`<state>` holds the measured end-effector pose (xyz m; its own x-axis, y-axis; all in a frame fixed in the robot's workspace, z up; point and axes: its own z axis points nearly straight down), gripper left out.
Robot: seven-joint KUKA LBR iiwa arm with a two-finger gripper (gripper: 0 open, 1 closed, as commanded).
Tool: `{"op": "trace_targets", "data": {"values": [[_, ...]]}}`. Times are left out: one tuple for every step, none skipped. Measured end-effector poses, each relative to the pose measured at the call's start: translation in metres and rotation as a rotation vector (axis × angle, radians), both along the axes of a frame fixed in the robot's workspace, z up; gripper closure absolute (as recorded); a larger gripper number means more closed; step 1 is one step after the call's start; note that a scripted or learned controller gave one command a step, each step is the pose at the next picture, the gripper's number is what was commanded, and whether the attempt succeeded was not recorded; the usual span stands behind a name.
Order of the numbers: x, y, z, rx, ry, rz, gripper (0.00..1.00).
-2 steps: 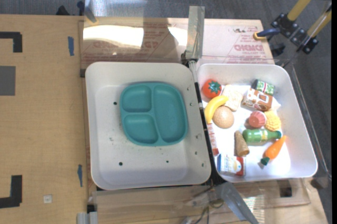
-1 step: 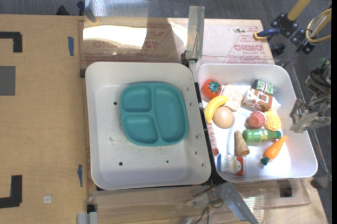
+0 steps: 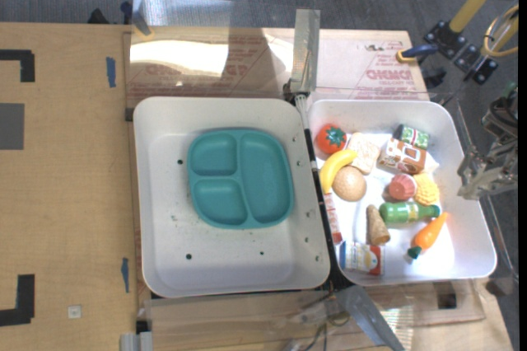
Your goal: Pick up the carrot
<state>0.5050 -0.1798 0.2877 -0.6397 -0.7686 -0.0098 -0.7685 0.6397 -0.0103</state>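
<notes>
The carrot [image 3: 429, 235] lies slanted near the right bin's [image 3: 473, 255] front-right corner, just beside a green bottle [image 3: 407, 213], while the gripper [image 3: 487, 170] hangs outside the rim, its grip state unreadable.

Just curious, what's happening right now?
Gripper at right bin's edge. Carrot lying untouched. Green bottle beside it.

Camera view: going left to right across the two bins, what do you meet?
Left bin → teal divided tray → banana → green bottle → carrot → gripper, at the right bin's right wall.
</notes>
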Motion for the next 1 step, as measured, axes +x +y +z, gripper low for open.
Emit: {"op": "trace_targets", "data": {"values": [[0.0024, 0.0016, 0.0110, 0.000, -0.008, 0.000, 1.00]]}}
